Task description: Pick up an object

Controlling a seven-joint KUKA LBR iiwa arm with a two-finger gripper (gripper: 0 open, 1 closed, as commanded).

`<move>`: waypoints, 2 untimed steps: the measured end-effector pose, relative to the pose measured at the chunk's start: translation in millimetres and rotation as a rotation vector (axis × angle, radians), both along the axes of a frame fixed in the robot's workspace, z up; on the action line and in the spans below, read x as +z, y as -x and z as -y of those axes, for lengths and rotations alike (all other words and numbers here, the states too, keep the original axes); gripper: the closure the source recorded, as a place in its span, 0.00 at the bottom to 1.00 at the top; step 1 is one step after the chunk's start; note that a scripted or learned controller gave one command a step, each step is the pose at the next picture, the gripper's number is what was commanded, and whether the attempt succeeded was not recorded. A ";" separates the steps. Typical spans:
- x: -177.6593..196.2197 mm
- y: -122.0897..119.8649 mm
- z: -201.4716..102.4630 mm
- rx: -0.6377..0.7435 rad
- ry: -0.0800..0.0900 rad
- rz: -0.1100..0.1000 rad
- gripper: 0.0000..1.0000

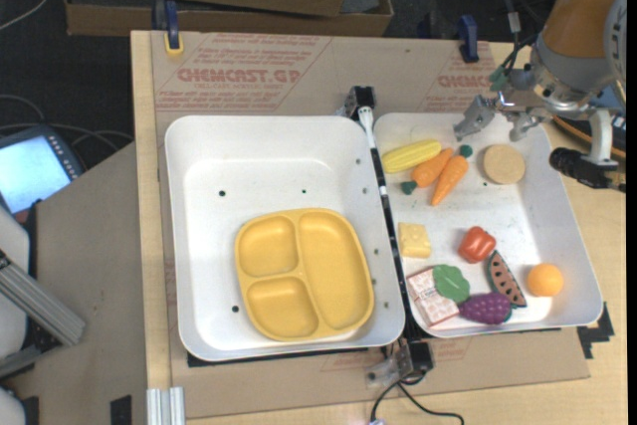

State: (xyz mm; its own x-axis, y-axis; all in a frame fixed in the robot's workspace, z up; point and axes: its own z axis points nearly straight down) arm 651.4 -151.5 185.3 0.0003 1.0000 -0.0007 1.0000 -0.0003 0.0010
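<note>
The right bin (567,244) holds several toy foods: a yellow corn cob (410,155), two carrots (445,174), a tan round cookie (504,164), a cheese cube (414,240), a red pepper (477,243), a watermelon slice (505,278), an orange (544,280), purple grapes (487,309) and a green leaf (450,283) on a card. My gripper (498,117) hovers over the bin's far edge, just above the cookie, open with nothing between its fingers.
The left bin (199,164) carries a yellow three-compartment tray (302,272). A black divider clip (360,100) sits between the bins at the back. The arm's orange-banded body (582,15) fills the upper right. Cardboard boxes lie behind the bench.
</note>
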 end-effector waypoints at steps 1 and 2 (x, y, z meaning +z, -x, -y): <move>-106.8 78.6 -1.9 -0.002 -0.005 -0.014 0.00; -101.2 135.7 3.1 -0.002 -0.003 -0.009 0.00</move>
State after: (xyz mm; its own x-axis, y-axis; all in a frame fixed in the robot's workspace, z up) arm 515.8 -154.6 84.2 0.0028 1.0000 0.0027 1.0000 -0.0028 -0.0075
